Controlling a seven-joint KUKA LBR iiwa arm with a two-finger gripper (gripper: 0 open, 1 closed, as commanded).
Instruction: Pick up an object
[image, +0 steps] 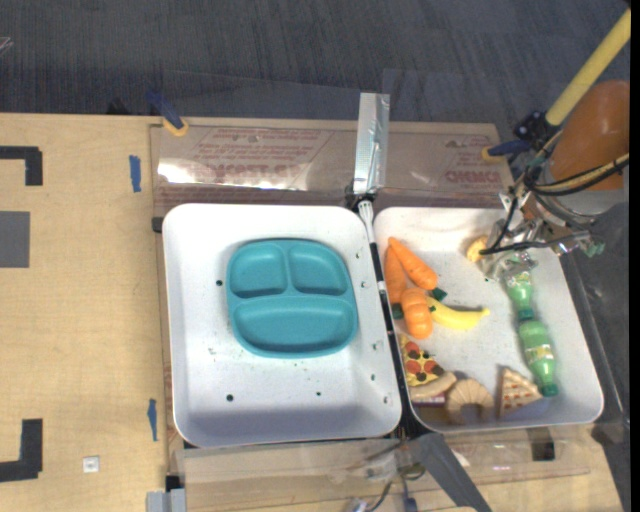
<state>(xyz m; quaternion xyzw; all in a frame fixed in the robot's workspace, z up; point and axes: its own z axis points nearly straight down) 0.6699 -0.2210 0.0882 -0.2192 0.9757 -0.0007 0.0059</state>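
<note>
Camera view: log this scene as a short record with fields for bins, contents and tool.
left bin: holds a teal divided tray
right bin: holds toy food
by the divider: carrots, orange, banana
near edge: pizza slices and a bread piece
right side: green bottle, lying down
tool: over the right bin's far right corner, above the bottle's top end
small yellow item: beside the tool, unclear

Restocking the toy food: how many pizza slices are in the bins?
2, both along the near edge of the right bin: one pizza slice at its near-left corner beside the divider, the other pizza slice further right, below the green bottle. Nothing seems hidden.
</note>
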